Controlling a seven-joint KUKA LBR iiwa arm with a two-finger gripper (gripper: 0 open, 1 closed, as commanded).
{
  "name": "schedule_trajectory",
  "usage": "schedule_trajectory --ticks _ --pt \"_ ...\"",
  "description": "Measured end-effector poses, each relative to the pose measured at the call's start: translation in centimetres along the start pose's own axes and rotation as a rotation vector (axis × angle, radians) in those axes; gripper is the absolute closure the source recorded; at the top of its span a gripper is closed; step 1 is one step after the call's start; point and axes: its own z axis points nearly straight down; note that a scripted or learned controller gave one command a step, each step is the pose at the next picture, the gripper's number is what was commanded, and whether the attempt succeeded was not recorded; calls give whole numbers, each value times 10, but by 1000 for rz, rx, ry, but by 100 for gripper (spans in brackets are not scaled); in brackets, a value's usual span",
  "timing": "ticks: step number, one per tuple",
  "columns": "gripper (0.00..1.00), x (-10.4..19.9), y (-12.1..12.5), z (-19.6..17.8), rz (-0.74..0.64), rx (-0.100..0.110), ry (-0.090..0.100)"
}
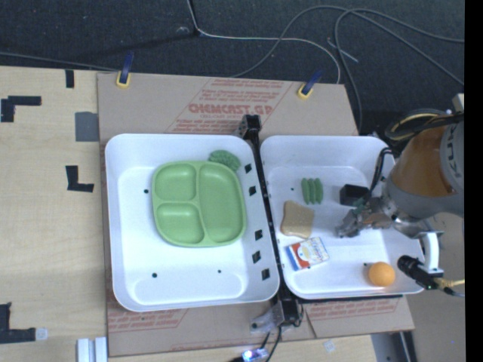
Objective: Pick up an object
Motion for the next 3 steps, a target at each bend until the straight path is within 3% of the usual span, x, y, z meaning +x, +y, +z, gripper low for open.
schedule_trajectory --ticks 3 --pt "100 -7 10 -144 -1 -1 2"
